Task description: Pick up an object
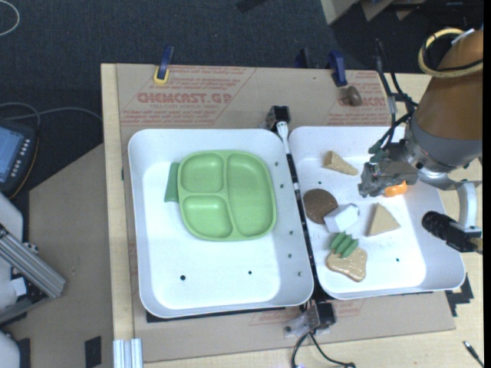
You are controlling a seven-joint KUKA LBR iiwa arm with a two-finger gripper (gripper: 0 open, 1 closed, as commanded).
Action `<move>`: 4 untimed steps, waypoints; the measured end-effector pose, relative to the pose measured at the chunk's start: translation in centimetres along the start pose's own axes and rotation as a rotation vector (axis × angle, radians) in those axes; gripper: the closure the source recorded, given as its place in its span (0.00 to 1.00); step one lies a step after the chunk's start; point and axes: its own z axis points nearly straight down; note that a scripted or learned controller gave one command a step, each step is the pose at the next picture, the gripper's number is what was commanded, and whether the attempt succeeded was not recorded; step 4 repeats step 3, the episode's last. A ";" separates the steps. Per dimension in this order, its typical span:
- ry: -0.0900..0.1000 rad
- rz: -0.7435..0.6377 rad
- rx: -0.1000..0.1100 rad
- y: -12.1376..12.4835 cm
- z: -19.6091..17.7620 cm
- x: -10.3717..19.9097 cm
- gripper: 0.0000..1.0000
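**Claw Position Relative to Orange Piece**

The right bin (430, 278) holds several small items. The gripper (381, 179) hangs over the bin's upper middle. An orange piece (396, 189) lies touching its lower right side. Finger state: cannot tell. No item is visibly held.

The scene is evenly and brightly lit from above, with no hard shadows. The two white bins (153, 228) are the brightest areas and come close to washing out, though without sharp glare. The dark carpet (115, 21) in the upper part of the frame stays dim. The picture is slightly soft and grainy throughout, and small details at the frame edges blur.
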 end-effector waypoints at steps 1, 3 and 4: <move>0.000 0.002 0.002 -2.3 1.7 2.0 1.00; -0.002 0.006 0.001 -2.9 2.0 1.6 1.00; -0.002 0.006 0.001 -2.9 2.0 1.6 1.00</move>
